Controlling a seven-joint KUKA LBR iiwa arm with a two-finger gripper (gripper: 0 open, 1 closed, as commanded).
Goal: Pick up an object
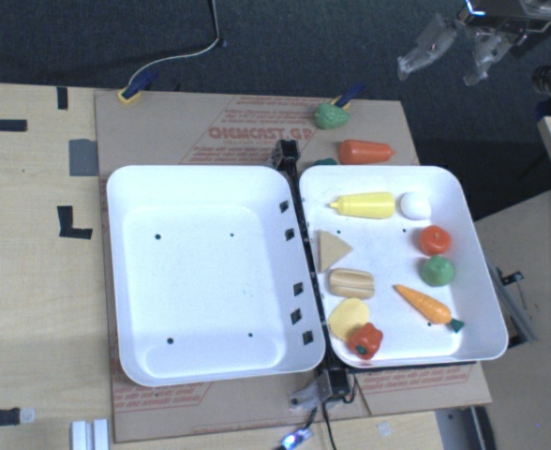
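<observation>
Up in the top right corner, the gripper (452,64) hangs high over the dark floor, well apart from both bins. Its two pale fingers (424,52) splay outward, one angling down to the left, the other shorter and nearer the right edge, so the jaws stand wide with nothing between them and nothing touched.

Down on the bench, the left bin (126,251) sits beside the right bin (472,251), the two meeting along a dark seam in the middle. All the toy food lies in the right bin. At the top, a yellow bottle (364,205) lies on its side, with a white egg (414,204) just beside its right end. Below the egg sits a red tomato (435,240), and just under that a green ball (437,271). An orange carrot (425,305) lies slanted near the right wall, its green tip pointing down and right. Towards the seam there is a tan wedge (332,249), and under it a bread roll (350,282). Below the roll comes a yellow piece (348,317), with a red pepper (365,341) touching its lower right edge, close to the front rim.

Outside the bins, on the brown cardboard sheet (247,134) behind them, a small green lump (331,115) and a red-orange sausage shape (364,152) lie near the right bin's back rim.
</observation>
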